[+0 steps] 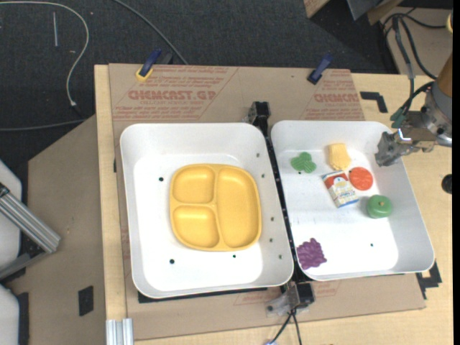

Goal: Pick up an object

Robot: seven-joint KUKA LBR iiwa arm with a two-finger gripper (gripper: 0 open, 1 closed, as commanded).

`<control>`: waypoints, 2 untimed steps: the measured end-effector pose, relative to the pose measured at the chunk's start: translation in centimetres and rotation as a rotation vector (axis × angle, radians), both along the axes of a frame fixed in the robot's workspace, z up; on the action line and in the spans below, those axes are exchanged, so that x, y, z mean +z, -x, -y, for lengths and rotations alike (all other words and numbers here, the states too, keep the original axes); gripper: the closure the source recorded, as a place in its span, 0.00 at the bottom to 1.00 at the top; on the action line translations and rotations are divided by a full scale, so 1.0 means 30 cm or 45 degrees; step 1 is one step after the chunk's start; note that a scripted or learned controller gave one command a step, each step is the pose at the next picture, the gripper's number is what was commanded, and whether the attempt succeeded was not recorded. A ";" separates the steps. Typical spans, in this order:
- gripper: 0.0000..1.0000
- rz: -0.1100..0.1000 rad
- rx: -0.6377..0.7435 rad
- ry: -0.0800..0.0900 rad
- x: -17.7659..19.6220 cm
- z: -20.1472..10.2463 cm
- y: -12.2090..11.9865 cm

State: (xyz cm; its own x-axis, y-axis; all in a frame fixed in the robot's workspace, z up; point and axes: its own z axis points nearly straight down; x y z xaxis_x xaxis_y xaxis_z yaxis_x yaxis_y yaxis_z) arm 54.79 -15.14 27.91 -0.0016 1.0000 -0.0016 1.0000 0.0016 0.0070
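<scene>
The right white bin (402, 254) holds several small items: a green broccoli-like piece (303, 163), a yellow block (338, 155), a small white and red carton (340, 190), an orange-red round piece (361, 179), a green apple-like ball (379, 207) and a purple grape bunch (310, 252). My gripper (389, 149) hangs at the bin's upper right edge, to the right of the yellow block and above the orange-red piece. Nothing shows between its fingers.
The left white bin (144, 192) bears a yellow three-compartment plate (215, 207). Clamps (259, 111) join the bins at the middle, top and bottom. Blue clips (149, 64) hold the cardboard base. Cables run at the far right.
</scene>
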 end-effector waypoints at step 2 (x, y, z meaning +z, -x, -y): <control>1.00 -0.012 0.004 -0.005 -0.024 -0.322 0.017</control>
State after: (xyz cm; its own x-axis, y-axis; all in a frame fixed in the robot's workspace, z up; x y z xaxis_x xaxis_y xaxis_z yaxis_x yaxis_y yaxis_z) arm 54.30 -5.49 27.20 -0.0050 1.0000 0.0022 1.0000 0.0050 -0.0021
